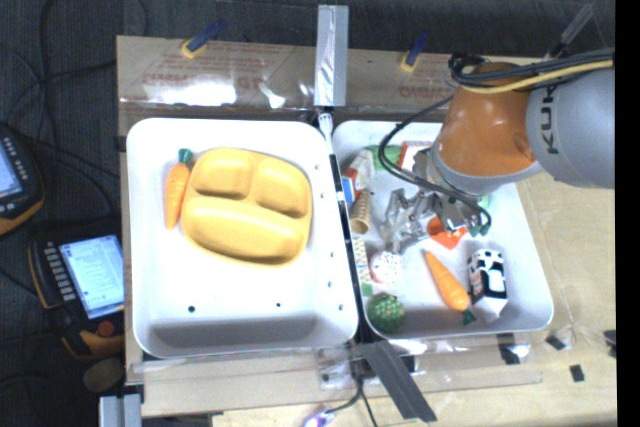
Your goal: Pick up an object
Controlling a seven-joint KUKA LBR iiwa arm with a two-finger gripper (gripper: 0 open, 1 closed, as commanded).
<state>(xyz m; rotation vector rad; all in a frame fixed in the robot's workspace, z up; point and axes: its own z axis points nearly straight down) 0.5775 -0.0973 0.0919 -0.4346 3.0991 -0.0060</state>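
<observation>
Arm: reaches in from frame right, wrist over the right bin (535,305), where the loose pickable items crowd together.
Gripper (408,220): low among the clutter at frame centre-right; nothing visibly between its fingers; whether they stand apart or together, cannot tell.
Pick candidates: orange carrot (446,280), lower right; green ball (387,312) below it.
Carrots: two, the second carrot (176,191) in the left bin (150,315).
Yellow tray (246,205): one, centre-left.
Bins: two.
</observation>
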